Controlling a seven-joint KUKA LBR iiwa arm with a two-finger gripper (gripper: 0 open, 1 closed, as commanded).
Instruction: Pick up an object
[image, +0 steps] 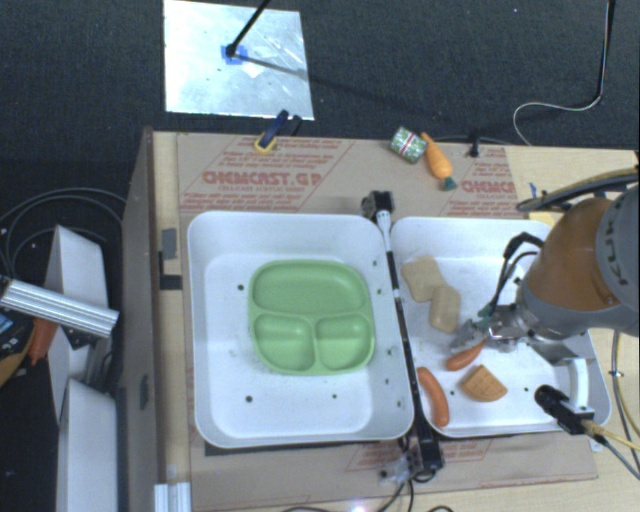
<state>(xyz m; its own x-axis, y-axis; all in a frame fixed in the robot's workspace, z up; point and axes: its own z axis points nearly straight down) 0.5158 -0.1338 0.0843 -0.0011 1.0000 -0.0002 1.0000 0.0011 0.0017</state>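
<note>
The gripper (484, 336) is hanging low in the right-hand shallow white plastic bin (590, 395), just above a small orange carrot-shaped toy (464, 356) that is lying slantwise on the bin floor. Whether the gripper is wide, narrow or closed on anything I cannot tell, since its tip is blurring into the grey wrist and dark cables.

The carrot toy is sitting near the middle of that bin, between a tan bread-like wedge (484, 384) toward the counter's near edge and two pale beige lumpy pieces (432, 291) toward the bin's inner wall. It is probably light, hollow plastic, stiff and rather slick, so it may be rolling or squirting out under pressure. Taking it across the thick middle of its length, square to its axis, looks the safest hold.

A red-orange sausage-shaped toy (435, 394) is resting along the divider between the bins. The left-hand white bin (212, 300) is carrying a light green three-compartment plate (311, 315).

The grey arm with its orange band (580, 265) is covering the bin's far right corner, so anything beneath it is staying hidden.
</note>
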